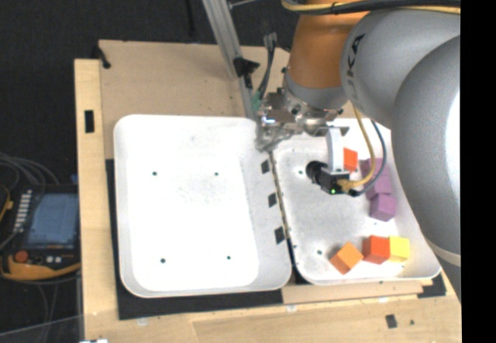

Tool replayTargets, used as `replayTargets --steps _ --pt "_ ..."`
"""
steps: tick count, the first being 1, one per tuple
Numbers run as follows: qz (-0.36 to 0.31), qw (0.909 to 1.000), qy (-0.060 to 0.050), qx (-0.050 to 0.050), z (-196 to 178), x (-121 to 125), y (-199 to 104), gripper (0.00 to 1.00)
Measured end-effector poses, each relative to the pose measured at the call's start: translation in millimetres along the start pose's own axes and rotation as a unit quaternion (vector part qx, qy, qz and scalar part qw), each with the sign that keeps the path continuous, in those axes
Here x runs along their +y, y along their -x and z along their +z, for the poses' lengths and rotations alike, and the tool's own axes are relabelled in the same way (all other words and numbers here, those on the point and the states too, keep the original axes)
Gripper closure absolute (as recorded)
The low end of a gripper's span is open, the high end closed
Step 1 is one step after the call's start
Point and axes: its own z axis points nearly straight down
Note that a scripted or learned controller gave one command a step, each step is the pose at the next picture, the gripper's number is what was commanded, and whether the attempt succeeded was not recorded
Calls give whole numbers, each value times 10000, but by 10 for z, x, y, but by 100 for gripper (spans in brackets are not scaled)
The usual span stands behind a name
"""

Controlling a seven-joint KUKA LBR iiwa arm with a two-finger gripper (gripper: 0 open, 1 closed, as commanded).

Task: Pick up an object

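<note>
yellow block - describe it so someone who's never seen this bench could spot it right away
Take the right-hand white bin and look along its edge at the bottom of the view. Three blocks sit there in a row: an orange block, a red block, then the yellow block at the right end. It is the only yellow block.

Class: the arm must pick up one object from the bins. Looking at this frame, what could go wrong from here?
1. The gripper sits at the upper-left corner of the right bin, apart from every block. Descending here may strike the rim or grasp nothing.
2. The orange block, red block and yellow block lie packed together, so a grasp there may knock the neighbours or slip.
</note>
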Motion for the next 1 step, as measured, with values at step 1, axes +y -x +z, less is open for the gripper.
replayTargets --steps 1 --pt "-4 10000 13 5 -110 -110 -467 100"
